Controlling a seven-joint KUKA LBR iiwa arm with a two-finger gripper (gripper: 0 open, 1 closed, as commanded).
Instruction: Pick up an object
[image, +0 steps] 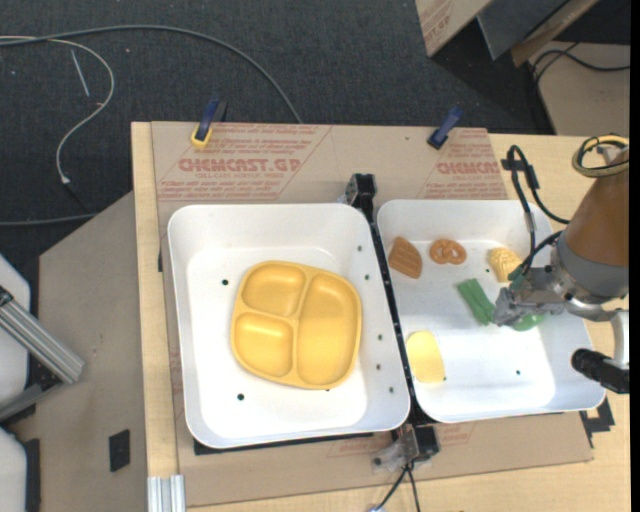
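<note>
In the right bin (560, 395) the gripper (518, 312) hangs low over the lower-right end of a green stick-shaped piece (476, 299), whose long axis runs diagonally from upper left to lower right, though whether it is clenched or released cannot be told.
</note>
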